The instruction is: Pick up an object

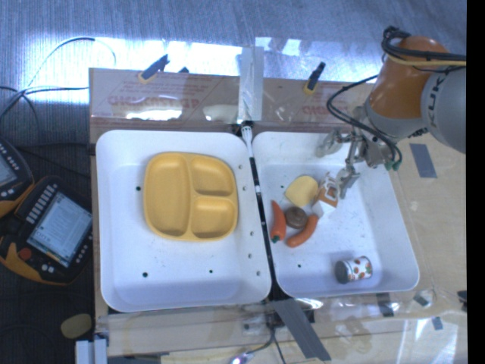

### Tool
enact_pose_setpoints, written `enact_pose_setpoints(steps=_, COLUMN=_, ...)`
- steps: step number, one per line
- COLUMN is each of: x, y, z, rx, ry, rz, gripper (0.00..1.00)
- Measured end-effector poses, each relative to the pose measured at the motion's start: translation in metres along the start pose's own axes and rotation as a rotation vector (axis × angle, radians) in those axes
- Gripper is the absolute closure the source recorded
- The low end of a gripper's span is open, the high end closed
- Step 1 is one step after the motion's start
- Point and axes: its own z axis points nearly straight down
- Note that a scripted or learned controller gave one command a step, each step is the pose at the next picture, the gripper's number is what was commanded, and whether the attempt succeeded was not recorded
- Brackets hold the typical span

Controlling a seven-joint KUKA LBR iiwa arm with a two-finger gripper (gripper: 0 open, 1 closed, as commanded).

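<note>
Over the far part of the right bin our gripper hangs with its fingers apart, nothing between them, poised, we judge, for a grab. Just left of it lies the cluster we could take: a small orange-and-white box touching a yellow block, a brown ball and two carrots. A can lies well apart, nearer us. A yellow tray rests in the left bin. Tape and clips fix the cardboard bench; handheld controllers sit left.

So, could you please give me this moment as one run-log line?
tool: low in right bin, at small orange carton | nearby: yellow block, carrots | can: apart | left bin: yellow tray
</note>
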Motion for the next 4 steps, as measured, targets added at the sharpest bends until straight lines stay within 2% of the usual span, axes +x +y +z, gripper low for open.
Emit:
enact_pose_setpoints(steps=1, x=-0.006, y=0.030, z=0.004, rx=0.009, ry=0.004, rz=0.202, gripper=0.00)
enact_pose_setpoints(steps=2, x=0.001, y=0.081, z=0.002, rx=0.001, ry=-0.016, rz=0.519, gripper=0.00)
enact_pose_setpoints(steps=3, x=0.034, y=-0.007, z=0.003, rx=-0.003, ry=-0.014, rz=0.432, gripper=0.00)
enact_pose_setpoints(steps=4, x=-0.003, y=0.028, z=0.005, rx=0.004, ry=0.007, rz=0.540, gripper=0.00)
